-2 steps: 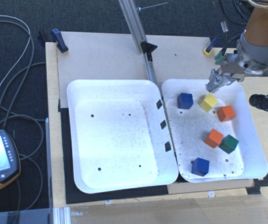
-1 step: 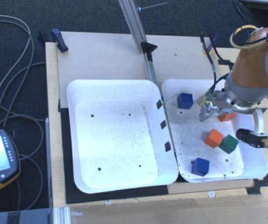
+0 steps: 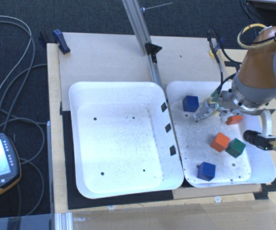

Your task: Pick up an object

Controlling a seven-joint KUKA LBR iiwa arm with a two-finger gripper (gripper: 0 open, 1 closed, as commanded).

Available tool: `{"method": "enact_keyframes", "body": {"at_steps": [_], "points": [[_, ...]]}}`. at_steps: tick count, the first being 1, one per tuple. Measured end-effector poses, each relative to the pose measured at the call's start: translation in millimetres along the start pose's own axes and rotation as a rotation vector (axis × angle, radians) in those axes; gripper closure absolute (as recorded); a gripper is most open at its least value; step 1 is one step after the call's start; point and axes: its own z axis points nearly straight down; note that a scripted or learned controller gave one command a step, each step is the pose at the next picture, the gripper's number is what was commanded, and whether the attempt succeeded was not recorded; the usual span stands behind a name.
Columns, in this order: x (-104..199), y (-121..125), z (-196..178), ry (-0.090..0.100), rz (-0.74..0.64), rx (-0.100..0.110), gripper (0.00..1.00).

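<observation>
Nothing is picked up yet; the grasp is not done.

I see the jaws (image 3: 204, 114) low in the right bin (image 3: 258, 174), just beside the dark blue cube (image 3: 191, 103), but whether they are apart or together I cannot tell. The orange cube (image 3: 220, 142), green cube (image 3: 235, 148) and second blue cube (image 3: 206, 170) all lie on the bin floor.

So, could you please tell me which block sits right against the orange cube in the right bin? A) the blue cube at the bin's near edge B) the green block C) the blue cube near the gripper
B: the green block sits touching the orange cube on its right side, while both blue cubes lie apart from it.
</observation>
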Motion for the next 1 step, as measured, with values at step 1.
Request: {"method": "enact_keyframes", "body": {"at_steps": [1], "points": [[-37.9, -2.0, 87.4, 0.001, 0.004, 0.010, 0.00]]}}
